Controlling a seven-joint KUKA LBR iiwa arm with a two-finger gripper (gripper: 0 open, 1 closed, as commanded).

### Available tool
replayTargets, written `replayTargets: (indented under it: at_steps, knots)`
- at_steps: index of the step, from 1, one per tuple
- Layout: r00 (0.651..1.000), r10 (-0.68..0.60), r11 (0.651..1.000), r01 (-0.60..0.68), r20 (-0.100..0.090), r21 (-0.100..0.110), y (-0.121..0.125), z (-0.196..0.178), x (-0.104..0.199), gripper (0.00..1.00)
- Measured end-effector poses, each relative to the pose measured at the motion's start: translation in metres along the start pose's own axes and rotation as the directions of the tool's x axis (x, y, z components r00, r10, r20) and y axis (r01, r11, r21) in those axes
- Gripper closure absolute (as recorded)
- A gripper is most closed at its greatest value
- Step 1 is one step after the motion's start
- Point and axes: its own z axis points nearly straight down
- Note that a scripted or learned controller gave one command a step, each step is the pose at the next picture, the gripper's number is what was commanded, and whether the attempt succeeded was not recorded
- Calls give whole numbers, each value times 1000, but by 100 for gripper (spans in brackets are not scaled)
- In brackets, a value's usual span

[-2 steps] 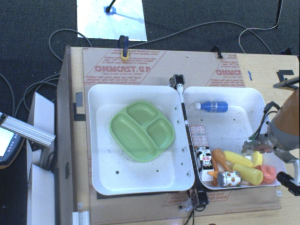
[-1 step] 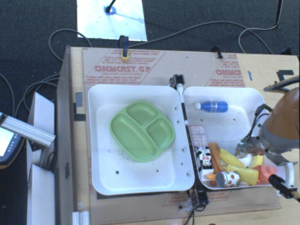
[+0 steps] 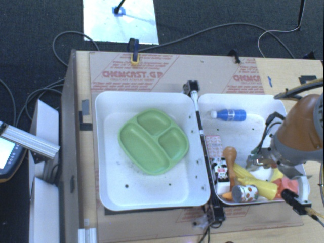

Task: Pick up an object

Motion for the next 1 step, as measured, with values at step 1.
replayTargets:
  at_steps: [1]
  knots:
    - [1000, 0, 1000, 0, -1, 2, 0, -1, 15, 100]
